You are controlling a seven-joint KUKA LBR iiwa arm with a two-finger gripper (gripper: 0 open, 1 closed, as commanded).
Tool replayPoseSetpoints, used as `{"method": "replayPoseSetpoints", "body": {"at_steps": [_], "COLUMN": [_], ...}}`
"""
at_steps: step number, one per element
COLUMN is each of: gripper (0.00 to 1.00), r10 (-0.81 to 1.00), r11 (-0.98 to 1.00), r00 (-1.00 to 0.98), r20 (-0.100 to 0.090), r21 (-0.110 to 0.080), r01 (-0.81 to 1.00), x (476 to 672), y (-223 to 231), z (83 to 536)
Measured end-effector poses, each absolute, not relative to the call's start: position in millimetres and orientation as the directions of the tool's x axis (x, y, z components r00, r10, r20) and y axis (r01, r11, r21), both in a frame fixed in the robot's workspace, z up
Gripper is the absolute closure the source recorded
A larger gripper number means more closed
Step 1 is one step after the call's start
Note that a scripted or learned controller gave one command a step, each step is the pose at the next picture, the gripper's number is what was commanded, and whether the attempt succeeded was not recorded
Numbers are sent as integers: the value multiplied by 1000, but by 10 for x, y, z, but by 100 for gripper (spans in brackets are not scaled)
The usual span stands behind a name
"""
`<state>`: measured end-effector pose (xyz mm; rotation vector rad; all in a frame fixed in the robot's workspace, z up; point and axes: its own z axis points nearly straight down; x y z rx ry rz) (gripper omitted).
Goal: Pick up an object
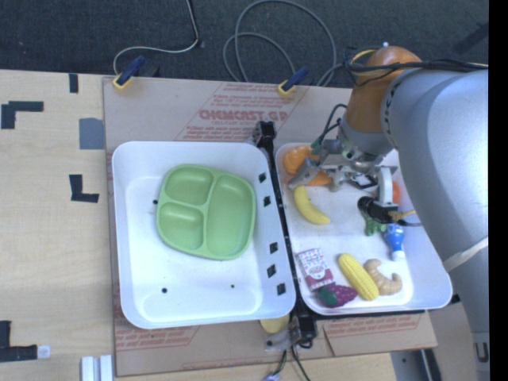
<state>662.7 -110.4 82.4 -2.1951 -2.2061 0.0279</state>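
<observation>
Claw [317, 173] open above banana [310, 206]

pale wood bench [48, 236] with black tape marks, a cardboard sheet [230, 113] clamped on top with blue-yellow clips, dark carpet floor [79, 14] behind, cables [270, 30] looping across it.

A wooden bench [48, 236] bears a brown board [198, 109]. Two white bins [131, 292] sit side by side on it. At twelve o'clock, possibly two clamps [127, 71].
</observation>
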Motion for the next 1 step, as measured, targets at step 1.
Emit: {"method": "replayPoseSetpoints", "body": {"at_steps": [1], "gripper": [0], "r10": [1000], "r11": [0], "r00": [0], "r20": [-7], "r21": [-29], "r01": [1000], "x": [6624], "y": [-1033], "z": [837]}}
